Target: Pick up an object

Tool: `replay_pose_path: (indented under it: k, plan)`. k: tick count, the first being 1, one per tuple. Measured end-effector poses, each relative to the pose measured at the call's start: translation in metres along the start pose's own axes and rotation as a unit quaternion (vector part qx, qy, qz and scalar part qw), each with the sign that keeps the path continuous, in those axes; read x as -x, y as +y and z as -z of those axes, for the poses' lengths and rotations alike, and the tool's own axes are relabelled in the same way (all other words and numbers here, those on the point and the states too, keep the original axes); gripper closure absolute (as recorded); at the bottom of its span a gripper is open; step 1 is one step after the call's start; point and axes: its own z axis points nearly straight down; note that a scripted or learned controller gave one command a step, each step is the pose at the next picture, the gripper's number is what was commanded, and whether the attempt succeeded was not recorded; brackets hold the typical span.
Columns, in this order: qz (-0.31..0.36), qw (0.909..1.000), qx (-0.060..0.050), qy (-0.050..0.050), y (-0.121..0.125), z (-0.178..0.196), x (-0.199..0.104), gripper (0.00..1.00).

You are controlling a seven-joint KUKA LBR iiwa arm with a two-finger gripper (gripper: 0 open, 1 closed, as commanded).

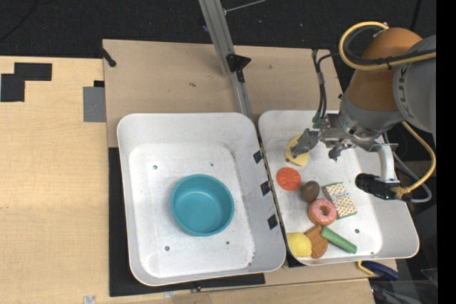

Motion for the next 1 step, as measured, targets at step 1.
replay_pose_path:
  k: [1]
  plan:
    - [0.0,1.0,0.0,0.0,0.0005,-0.0527,0.0099,0.0]
